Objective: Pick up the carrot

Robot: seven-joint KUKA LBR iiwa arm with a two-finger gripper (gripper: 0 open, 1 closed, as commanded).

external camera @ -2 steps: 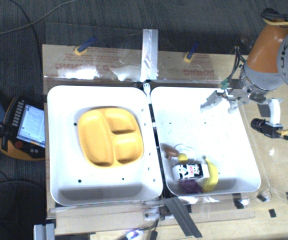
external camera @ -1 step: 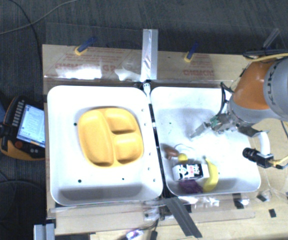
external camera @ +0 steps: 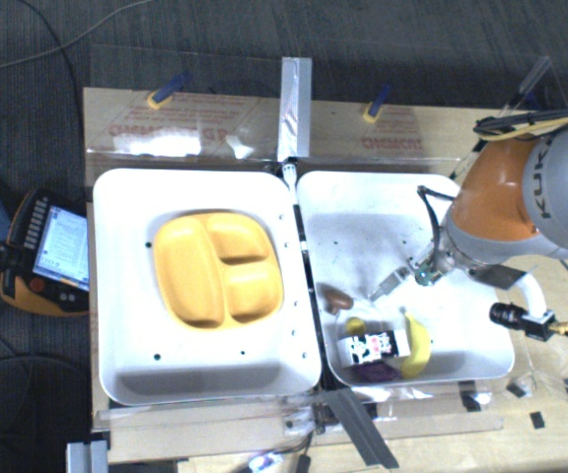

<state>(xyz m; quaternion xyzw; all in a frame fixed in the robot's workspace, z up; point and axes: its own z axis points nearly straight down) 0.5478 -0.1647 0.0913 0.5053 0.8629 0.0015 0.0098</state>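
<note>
Camera view: yellow tray (external camera: 217,269) in left bin (external camera: 126,363); banana (external camera: 417,348) in right bin (external camera: 491,363); hand (external camera: 388,284) state unclear

Even overhead light, white bins (external camera: 116,363) bright, soft shadows, slightly soft focus, dark floor (external camera: 28,87)

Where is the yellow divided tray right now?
The yellow divided tray lies in the middle of the left white bin, on the camera view's left side, across the centre divider from the banana in the right bin.
</note>
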